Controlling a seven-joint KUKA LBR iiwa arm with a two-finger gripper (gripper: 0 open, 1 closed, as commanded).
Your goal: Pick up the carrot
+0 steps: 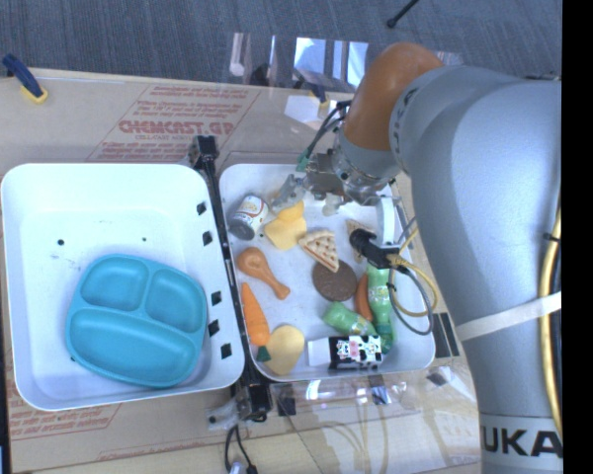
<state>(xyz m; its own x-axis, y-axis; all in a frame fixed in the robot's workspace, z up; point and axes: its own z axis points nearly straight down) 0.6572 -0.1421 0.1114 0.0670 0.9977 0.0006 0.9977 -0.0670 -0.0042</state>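
The carrot (254,313) lies in the right bin (412,355), close against the bin's left wall in the lower centre of the frame, its orange body running roughly top to bottom with the green end toward the bottom. A yellow lemon (286,346) sits just beside its lower end, and a drumstick (261,270) lies just to the upper right of its top. The gripper (318,188) is at the upper part of the same bin, near a yellow cheese wedge (288,227) and a small can (248,214), well apart from the carrot; whether it is spread or pressed together cannot be told from this view, and nothing is seen pinched in it. Probable faults from here: a descent at the present position would meet the cheese wedge or the can instead of the target. At the carrot itself, the nearby wall leaves little room on that side, so a contact may strike the rim or push the carrot aside. The lemon could be caught along with the carrot. The blue tray (135,318) in the left bin (40,191) poses no evident hazard.
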